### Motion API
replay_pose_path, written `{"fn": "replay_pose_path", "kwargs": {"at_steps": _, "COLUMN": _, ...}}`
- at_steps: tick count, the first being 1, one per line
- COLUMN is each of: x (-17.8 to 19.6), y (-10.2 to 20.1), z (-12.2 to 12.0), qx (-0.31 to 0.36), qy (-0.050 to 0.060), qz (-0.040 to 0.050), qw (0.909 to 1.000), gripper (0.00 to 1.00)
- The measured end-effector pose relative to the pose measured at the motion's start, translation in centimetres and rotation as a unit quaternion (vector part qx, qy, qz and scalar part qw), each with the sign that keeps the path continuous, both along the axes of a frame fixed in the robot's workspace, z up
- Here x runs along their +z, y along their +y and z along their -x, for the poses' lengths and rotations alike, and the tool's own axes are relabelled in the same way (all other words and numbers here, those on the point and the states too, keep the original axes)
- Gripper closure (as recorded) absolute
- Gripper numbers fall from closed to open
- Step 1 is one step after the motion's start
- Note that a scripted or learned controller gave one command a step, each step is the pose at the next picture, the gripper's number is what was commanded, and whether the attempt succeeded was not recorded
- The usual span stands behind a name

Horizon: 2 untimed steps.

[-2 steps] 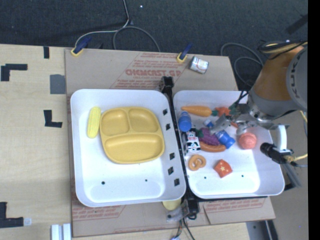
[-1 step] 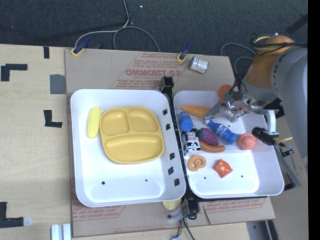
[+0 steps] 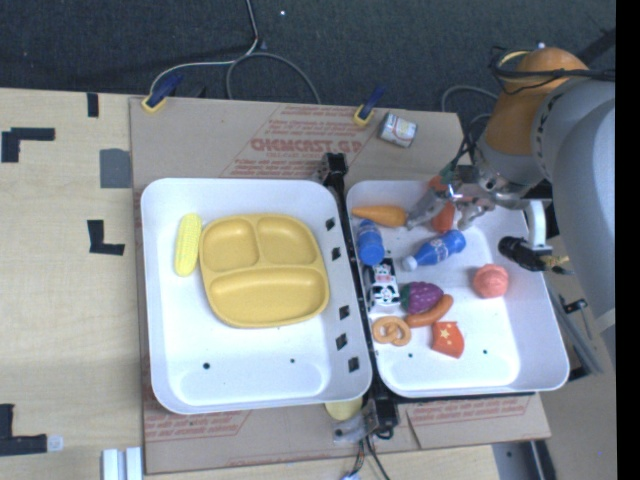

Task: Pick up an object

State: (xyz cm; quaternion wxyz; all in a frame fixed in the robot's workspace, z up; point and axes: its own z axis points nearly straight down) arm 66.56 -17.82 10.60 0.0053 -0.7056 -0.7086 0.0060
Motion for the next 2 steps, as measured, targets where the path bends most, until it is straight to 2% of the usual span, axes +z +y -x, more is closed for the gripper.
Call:
{"fn": "replay_pose_path", "kwargs": {"at_steps": 1, "x": -0.78, "y": 0.87, "z": -0.25, "qx": -0.003, "qy": -0.008, "qz": 0.0058, "qw": 1.0, "gripper": 0.0}}
{"fn": "replay_pose_path", "kwargs": {"at_steps": 2, "x": 0.05, "y": 1.14, "z": -0.22, "qx": -0.002, "qy": -0.006, "qz": 0.0039, "qw": 1.0, "gripper": 1.0}}
